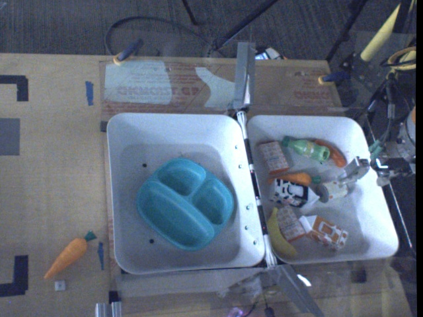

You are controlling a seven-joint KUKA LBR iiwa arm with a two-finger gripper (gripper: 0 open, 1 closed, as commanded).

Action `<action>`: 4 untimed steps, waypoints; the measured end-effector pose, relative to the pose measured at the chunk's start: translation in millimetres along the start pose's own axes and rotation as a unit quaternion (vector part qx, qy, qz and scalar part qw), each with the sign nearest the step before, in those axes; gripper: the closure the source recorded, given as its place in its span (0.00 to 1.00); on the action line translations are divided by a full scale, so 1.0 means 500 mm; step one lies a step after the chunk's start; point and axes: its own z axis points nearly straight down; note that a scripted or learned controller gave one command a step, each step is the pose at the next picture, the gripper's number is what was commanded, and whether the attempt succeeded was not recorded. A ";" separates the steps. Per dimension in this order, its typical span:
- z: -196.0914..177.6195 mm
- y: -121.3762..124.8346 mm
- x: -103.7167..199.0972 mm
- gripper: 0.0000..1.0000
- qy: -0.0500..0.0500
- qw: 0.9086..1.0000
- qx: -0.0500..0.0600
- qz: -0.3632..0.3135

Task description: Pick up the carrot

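Pickup not yet done; gripper (357,168) low in right bin (377,233), fingers' state impossible to tell; small carrot (299,177) among clutter there; another carrot (66,257) on tabletop (53,177), well apart.

Smooth white plastic is seen on both bins (125,137); a glossy sheen is shown by the teal divided plate (186,203). The counter (53,177) is surfaced in matt, wood-toned board.

Light was dim w/ a bluish cast, whole frame soft and grainy. White bins (125,134) were brightest, faint shadows along their inner walls. Glare on clear plastic (165,84) at bench's far edge
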 end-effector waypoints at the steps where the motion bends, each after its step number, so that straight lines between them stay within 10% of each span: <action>1: 0.100 0.070 0.203 0.00 0.000 0.996 0.001 -0.091; 2: 0.141 0.063 0.326 0.00 -0.001 1.000 0.002 0.007; 3: 0.018 0.180 0.195 0.00 -0.001 0.995 0.000 0.102; 4: 0.141 0.089 0.264 0.00 -0.001 0.998 0.001 0.055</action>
